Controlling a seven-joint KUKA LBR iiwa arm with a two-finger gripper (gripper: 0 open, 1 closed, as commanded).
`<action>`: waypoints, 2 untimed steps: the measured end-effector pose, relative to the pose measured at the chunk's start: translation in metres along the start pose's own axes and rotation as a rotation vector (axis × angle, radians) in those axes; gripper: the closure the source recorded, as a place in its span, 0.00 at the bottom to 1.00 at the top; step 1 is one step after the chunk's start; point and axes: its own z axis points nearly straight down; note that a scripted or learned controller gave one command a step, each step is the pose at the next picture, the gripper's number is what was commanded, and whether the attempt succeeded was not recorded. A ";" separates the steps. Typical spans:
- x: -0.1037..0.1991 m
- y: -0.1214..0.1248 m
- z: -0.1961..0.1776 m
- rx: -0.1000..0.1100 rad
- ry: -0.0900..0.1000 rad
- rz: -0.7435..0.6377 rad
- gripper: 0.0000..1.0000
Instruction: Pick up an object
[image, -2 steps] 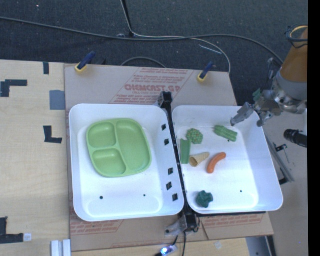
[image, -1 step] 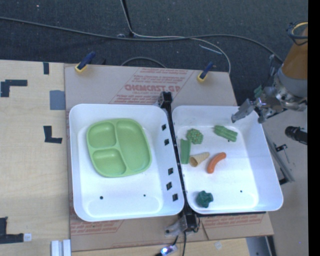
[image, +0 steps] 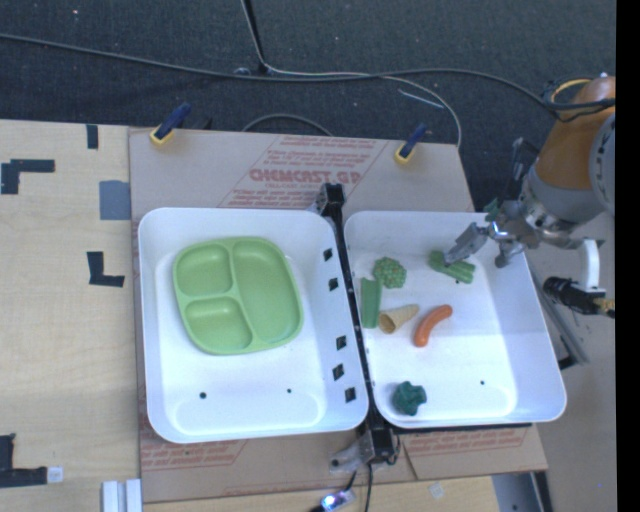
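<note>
dark carpet with black cables (image: 300, 72) runs behind a pale wooden bench, where a brown cardboard sheet (image: 300, 175) is held by two blue and yellow clamps (image: 170, 122) at its far edge. two shallow white bins sit side by side on the cardboard, joined along a black divider strip. the left white bin (image: 160, 380) holds a light green plastic plate with three compartments (image: 237, 295), lying flat in its far half

the right white bin (image: 520, 350) holds the small toy foods: a light green broccoli floret (image: 389, 271) near the divider, a green pepper-like stick (image: 369, 302) just beside it, a tan cone (image: 396, 318) touching or nearly touching the stick's lower end, an orange sausage-shaped piece (image: 433, 325) to the right of the cone, a dark green broccoli floret (image: 408, 397) alone near the front wall, and a green leafy vegetable piece (image: 452, 267) toward the far right corner

grey arm with the orange band (image: 575, 150) reaches in from the right, and its two-finger gripper (image: 487, 243) hangs over the bin's far right area, just beside the leafy piece. its fingers are spread apart with nothing between them; one fingertip (image: 465, 243) lies close over the leafy piece, though i cannot tell whether it touches
</note>
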 end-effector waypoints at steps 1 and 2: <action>-0.007 0.003 0.049 0.001 -0.001 0.001 0.00; -0.007 0.004 0.084 -0.006 -0.003 -0.001 0.00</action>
